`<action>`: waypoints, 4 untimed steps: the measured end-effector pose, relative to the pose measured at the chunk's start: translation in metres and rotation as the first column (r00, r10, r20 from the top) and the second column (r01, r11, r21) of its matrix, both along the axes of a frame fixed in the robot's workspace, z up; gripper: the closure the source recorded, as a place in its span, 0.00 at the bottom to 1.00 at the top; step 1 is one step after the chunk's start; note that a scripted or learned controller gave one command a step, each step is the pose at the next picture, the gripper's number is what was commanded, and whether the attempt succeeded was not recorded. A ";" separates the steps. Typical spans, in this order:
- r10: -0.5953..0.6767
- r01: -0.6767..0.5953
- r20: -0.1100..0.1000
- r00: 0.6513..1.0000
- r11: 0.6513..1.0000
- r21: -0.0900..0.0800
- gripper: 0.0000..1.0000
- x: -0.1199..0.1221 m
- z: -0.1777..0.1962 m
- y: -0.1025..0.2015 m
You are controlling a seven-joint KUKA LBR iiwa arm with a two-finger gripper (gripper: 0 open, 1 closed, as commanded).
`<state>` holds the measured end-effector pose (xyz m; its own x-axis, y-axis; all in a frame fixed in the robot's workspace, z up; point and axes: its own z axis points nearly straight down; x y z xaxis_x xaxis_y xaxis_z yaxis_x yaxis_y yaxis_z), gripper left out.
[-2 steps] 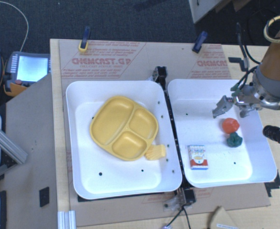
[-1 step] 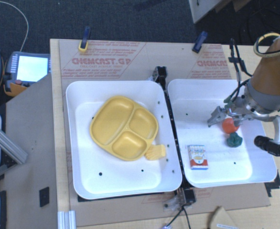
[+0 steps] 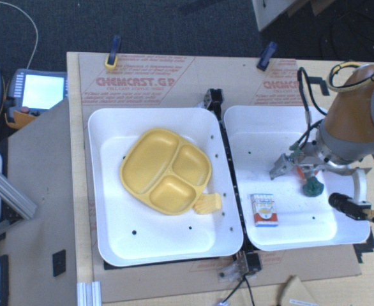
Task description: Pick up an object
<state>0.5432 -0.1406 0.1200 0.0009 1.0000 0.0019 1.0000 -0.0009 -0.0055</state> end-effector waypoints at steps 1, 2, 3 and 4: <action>0.000 0.000 0.006 1.000 1.000 -0.002 1.00 0.001 0.013 0.000; 0.001 -0.001 0.009 1.000 1.000 -0.003 1.00 0.002 0.055 -0.001; 0.002 -0.002 0.011 1.000 1.000 -0.004 1.00 0.004 0.104 -0.001; 0.006 -0.006 0.004 1.000 1.000 0.000 1.00 -0.003 0.107 0.062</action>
